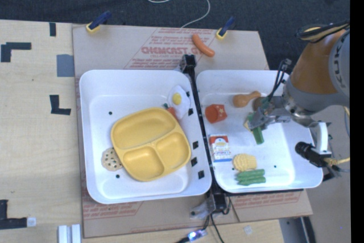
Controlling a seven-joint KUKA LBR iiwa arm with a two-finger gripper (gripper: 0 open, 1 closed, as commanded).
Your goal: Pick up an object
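I'm looking down on the bench: the arm (318, 74) comes in from the right over the right bin (284, 179), and the left bin (94, 139) sits just beside it, the two touching along the middle. The left bin has a yellow divided tray (151, 142), a cookie (110, 159) at the tray's left edge, and a fried egg (177, 99) off its far right corner. The right bin has a small carton (219, 148), a red pepper-like piece (215, 113), a brownish drumstick (245, 99), a corn cob (244, 162) and a green bean pod (251, 178) at the near edge. A sausage (203, 45) lies outside on the cardboard, far side. The gripper (259, 122) is low in the right bin, and a green stick-like thing (258, 135) pokes out from under it on the near side. That's my likely target, but I can't tell if the pincer is clamped on it or just sitting over it; the tips are hidden by the wrist. My read: reach is done, grab unconfirmed, lift not yet done, since the green piece looks down at floor level. I'd call it roughly halfway.
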